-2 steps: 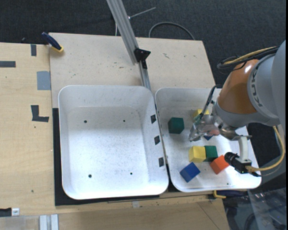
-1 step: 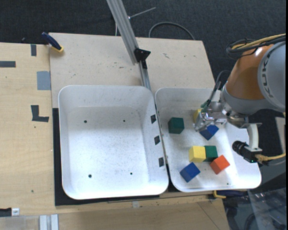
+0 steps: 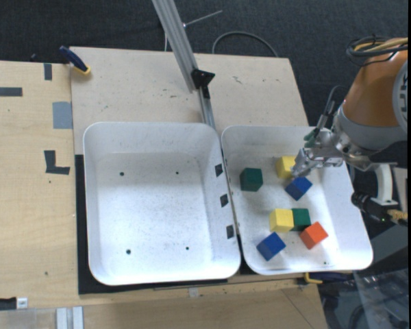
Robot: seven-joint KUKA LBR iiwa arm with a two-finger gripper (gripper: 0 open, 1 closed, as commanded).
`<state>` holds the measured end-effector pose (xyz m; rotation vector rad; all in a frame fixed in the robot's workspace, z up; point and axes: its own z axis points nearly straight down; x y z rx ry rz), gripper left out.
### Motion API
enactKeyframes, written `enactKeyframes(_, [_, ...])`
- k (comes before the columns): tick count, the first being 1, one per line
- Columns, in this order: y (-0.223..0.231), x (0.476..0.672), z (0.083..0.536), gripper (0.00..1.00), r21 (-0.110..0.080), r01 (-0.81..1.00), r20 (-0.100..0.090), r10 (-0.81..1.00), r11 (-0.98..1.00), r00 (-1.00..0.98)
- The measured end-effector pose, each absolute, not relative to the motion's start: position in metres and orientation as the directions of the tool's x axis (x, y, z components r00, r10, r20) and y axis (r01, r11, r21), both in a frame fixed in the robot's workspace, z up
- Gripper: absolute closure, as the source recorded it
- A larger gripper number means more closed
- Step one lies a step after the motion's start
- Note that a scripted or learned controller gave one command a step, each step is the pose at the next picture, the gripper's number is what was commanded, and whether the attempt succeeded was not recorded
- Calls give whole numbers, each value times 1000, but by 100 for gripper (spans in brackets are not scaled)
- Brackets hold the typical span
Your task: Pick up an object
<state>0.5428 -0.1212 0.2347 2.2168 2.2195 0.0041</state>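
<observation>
The right bin point(image 3: 260, 139) holds several small cubes. A dark green cube point(image 3: 251, 179) lies at its left, a yellow cube point(image 3: 283, 166) sits near the middle, and a blue cube point(image 3: 299, 188) lies just below that. Lower down are a second yellow cube point(image 3: 281, 219) touching a green cube point(image 3: 302, 217), an orange cube point(image 3: 314, 234) and another blue cube point(image 3: 270, 245). My gripper point(image 3: 304, 164) hangs low over the bin, between the upper yellow cube and the upper blue cube, partly covering the yellow one's right side.
The left bin point(image 3: 151, 197) stands beside the right one, sharing a dividing wall. A slanted metal rail point(image 3: 181, 40) runs down to the bins' rear junction. A blue and yellow tool point(image 3: 75, 59) lies at the bench's far left corner.
</observation>
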Motion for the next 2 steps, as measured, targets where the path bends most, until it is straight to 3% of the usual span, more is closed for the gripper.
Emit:
enactKeyframes(1, [-121, 544, 275, 100, 4, 1000, -1, 1000, 2, -2])
enactKeyframes(2, [-64, 536, 257, 100, -3, 1000, 1, 1000, 6, -6])
